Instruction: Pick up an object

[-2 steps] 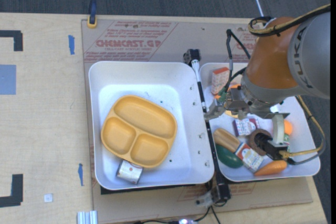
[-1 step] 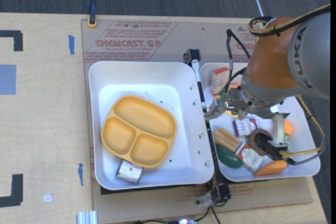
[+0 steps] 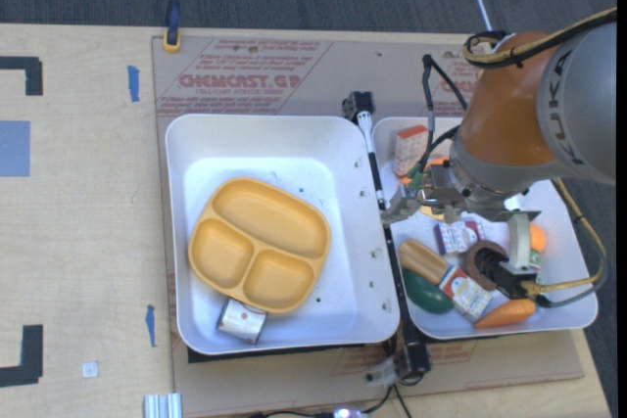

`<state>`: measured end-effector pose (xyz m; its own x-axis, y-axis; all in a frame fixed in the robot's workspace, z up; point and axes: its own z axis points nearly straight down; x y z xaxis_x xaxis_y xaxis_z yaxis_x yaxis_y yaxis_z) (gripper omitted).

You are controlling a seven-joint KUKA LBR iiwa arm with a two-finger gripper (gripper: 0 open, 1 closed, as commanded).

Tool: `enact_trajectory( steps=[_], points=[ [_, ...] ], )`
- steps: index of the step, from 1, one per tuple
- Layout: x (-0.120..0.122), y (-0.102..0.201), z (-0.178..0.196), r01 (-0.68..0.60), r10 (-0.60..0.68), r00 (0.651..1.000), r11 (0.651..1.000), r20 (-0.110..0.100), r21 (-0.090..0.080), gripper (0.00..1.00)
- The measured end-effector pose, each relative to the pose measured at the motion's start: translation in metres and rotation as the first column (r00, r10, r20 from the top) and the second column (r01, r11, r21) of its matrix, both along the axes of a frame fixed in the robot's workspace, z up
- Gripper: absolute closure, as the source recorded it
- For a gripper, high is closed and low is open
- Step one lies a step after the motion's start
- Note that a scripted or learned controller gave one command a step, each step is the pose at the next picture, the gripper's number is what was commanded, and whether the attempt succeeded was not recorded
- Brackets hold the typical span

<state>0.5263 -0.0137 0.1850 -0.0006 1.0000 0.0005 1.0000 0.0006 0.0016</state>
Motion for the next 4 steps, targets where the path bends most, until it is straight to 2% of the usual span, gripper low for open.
enact_trajectory(
  steps=[4],
  points=[
    [0.0000,0.0000,0.0000,0.000,0.000,1.000,1.000,0.000,0.000,0.00]
  ],
)
